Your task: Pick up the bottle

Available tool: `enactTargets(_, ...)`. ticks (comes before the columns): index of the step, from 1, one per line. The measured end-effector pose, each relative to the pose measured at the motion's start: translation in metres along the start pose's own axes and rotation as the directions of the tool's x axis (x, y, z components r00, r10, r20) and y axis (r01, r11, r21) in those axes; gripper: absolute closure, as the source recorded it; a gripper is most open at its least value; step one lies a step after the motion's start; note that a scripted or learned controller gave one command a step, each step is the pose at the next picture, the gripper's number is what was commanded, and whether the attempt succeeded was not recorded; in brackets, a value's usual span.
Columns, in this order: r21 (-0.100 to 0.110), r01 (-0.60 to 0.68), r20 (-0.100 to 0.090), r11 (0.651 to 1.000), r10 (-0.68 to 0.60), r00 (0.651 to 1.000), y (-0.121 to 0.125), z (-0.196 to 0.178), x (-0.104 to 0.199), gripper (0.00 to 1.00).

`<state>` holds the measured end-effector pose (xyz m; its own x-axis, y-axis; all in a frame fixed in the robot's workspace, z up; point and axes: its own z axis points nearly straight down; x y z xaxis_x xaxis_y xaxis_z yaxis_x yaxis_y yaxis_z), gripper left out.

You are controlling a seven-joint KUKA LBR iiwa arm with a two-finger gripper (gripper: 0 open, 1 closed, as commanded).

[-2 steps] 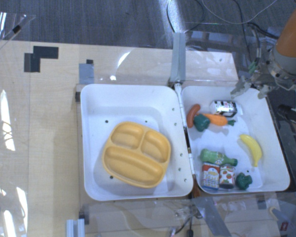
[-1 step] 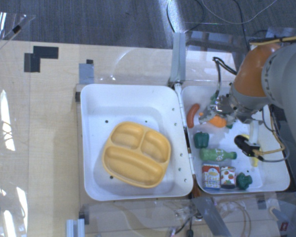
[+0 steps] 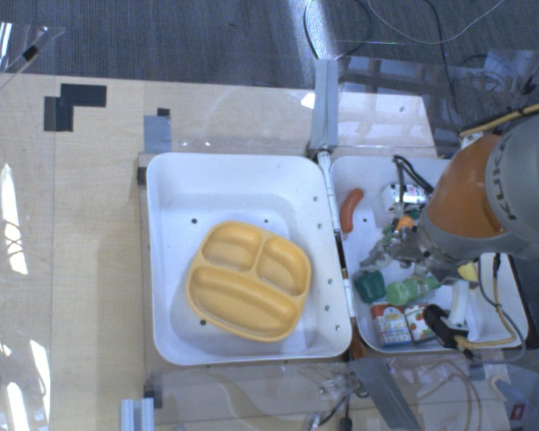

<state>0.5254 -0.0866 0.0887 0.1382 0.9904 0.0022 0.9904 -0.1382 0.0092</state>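
Pale wood table [image 3: 90, 241] bearing two shallow white bins side by side. Left bin [image 3: 162, 241]: yellow three-compartment plate [image 3: 249, 281] lying flat, slightly turned, near the middle. Right bin [image 3: 368, 173]: red-orange sausage [image 3: 350, 209] near the upper left wall; light green bottle [image 3: 411, 291] on its side in the lower half; dark green object [image 3: 370, 285] just beside the bottle's left end; printed carton [image 3: 393, 324] just below both, against the near wall. Grey arm [image 3: 512, 187] with orange band reaching in from the right over the right bin. Pincer [image 3: 393, 251] low in that bin, just above the bottle and below the sausage; apart or together not discernible, contact with the bottle likewise unclear.
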Motion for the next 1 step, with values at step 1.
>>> enactTargets(1, -0.009, 0.002, -0.002, 1.000, -0.002, 1.000, 0.0032, -0.0121, 0.0017, 1.00)
